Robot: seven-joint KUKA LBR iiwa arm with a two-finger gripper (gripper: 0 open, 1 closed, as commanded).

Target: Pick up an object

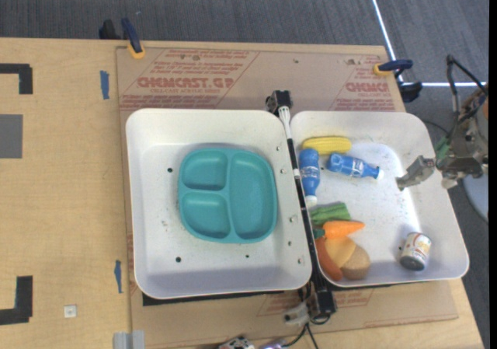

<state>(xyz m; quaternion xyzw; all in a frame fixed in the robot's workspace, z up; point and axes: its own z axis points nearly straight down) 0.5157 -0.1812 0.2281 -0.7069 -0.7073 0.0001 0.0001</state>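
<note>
Two "CHEMCAST GP" prints on cardboard sheet (233,75) under bins; end effector (415,172) over right bin (443,207), grip state unclear.

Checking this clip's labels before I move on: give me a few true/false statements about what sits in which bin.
1. The teal tray lies in the left bin. True.
2. The banana is in the left bin. False: it lies in the right bin, near the far edge.
3. A can lies near the right bin's front right corner. True.
4. The end effector holds a bottle. False: both bottles lie in the bin, apart from it.
</note>
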